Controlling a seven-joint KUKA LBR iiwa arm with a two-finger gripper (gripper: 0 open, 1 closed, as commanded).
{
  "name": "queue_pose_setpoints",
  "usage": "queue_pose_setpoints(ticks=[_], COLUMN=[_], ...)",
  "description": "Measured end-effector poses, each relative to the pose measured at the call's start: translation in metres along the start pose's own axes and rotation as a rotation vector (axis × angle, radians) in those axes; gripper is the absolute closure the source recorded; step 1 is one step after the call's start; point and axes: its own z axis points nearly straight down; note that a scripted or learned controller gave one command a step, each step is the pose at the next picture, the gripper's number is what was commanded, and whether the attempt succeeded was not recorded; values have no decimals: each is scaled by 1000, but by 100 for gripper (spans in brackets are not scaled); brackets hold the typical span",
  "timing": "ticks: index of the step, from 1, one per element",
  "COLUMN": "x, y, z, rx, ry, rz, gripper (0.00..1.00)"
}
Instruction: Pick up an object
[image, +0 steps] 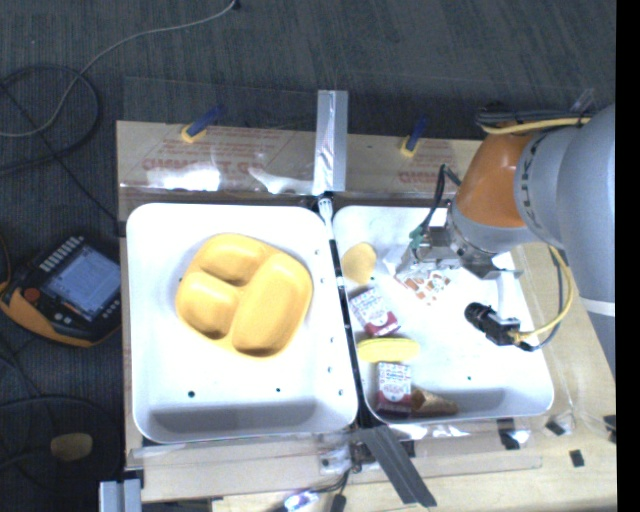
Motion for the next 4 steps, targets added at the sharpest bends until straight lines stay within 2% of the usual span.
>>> queue_pose_setpoints(ticks=[1, 2, 4], x=[4, -8, -35], y=[0, 20, 24], z=[2, 4, 5], rx=[4, 9, 1], ry=[4, 6, 10], rz=[-6, -47, 46], gripper=[0, 0, 0])
